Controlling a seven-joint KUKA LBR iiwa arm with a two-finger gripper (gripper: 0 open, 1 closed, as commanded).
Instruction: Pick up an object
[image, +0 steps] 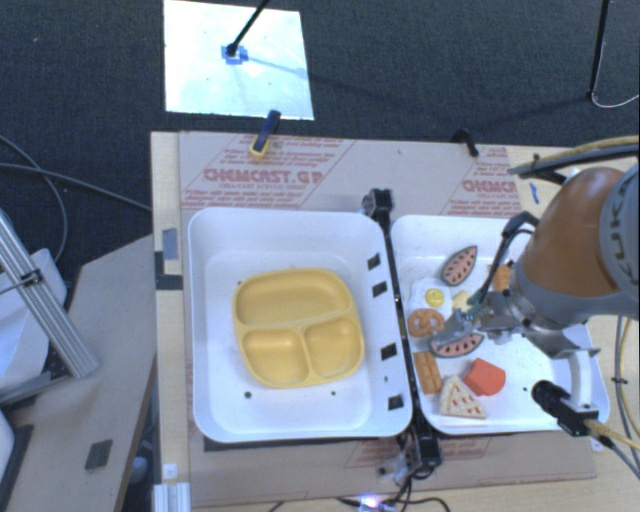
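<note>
The right bin (520, 405) holds several toy foods. They include a watermelon slice (460, 264), a fried egg (434, 297), a brown pretzel (424, 321), a second watermelon slice (457, 347), a red-orange block (486, 376), a waffle wedge (460, 401) and a bread stick (428, 372). My gripper (463, 322) hangs low over the middle of this bin. It is just above the second watermelon slice and right of the pretzel. The arm's grey and orange body (575, 245) hides the bin's right half.
The left bin (215, 300) holds a yellow three-compartment tray (298, 327). A black hinge strip (392, 300) runs between the bins. A black fitting on the arm (560, 405) overhangs the right bin's near corner. Cables lie on the floor at left.
</note>
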